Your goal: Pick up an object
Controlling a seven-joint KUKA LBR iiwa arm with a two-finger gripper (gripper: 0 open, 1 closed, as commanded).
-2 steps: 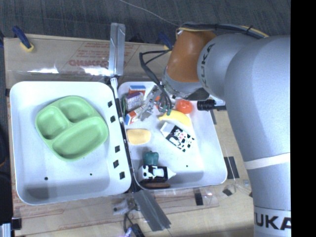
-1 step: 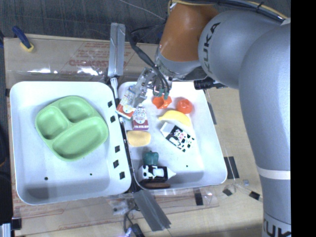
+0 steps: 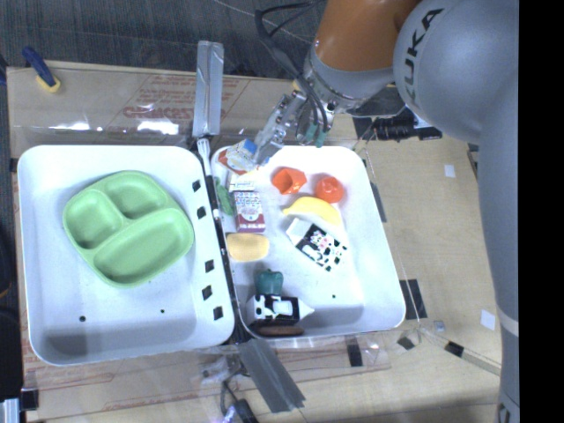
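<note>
Arm angled down-left over right bin, gripper at far-left corner, finger state unclear

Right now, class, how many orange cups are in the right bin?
2. One orange cup sits near the far wall of the right bin; the other orange cup stands just to its right, above the yellow banana. Others could be hidden under the arm.

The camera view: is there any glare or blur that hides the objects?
Camera view: the claw is blurred near the right bin's far rim; soft shadows fall in the left bin's near corners; the green plate is evenly lit and sharp.
</note>
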